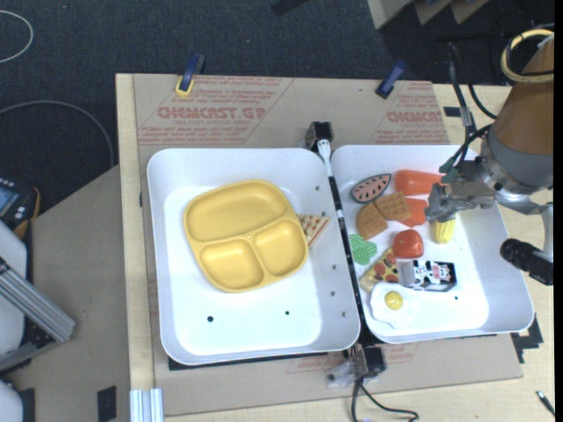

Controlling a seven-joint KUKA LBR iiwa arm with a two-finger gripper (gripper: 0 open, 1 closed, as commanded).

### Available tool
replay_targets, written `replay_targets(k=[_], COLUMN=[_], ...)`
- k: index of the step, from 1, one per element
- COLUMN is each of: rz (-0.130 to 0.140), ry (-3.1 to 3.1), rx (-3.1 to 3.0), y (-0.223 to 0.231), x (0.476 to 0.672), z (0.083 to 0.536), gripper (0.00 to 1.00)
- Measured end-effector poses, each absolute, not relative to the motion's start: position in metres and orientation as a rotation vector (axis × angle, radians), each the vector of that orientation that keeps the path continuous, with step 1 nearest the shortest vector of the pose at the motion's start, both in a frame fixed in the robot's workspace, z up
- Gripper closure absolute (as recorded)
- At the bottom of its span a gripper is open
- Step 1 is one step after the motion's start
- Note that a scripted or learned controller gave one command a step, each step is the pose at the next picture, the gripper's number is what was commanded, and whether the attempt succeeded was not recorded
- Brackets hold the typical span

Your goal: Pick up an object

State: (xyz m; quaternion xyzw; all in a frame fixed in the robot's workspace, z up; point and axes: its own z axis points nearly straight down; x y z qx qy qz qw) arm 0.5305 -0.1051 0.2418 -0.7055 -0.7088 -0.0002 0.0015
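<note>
Two shallow white bins sit side by side on a cardboard sheet [264, 104] that covers the bench, and the sheet carries red printing that reads "CHEMCAST G.P", once behind each bin, the right copy partly cut off. The left bin [176, 315], smooth plastic with rounded corners, holds a glossy yellow divided plate [242, 236] with three compartments, and a small waffle-patterned wedge [314, 227] lies just beside the plate's right edge. The right bin [493, 306] holds a cluster of toy foods: a watermelon slice [371, 187] at the far left, an orange piece [413, 181] beside it, a brown cracker-like piece [391, 207], a tan rounded piece [369, 224], a green leafy piece [362, 251], a red tomato [407, 243], a pizza slice [380, 268], a fried egg [393, 303] at the near side, and a small black-and-white carton [431, 275] whose print is too small to read. A yellow corn cob [445, 229] stands just under the gripper [444, 205], which hangs low over the far right part of this bin. Whether its fingers are apart or together cannot be told, and nothing is seen between them. The grey arm [519, 161] with its orange band comes in from the right.
</note>
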Motion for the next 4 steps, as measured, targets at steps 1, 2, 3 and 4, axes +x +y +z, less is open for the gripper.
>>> replay_targets(k=[1,2,3,4], rz=[0.001,0.002,0.003,-0.003], ry=[-2.223,-2.222,-2.223,-2.224], rx=[-2.214,-2.216,-2.215,-2.220], y=[-0.057,-0.014,0.036,0.085], x=[0.516,0.510,0.501,0.509], z=[0.230,0.224,0.215,0.231], gripper=[1.00,1.00,1.00,1.00])
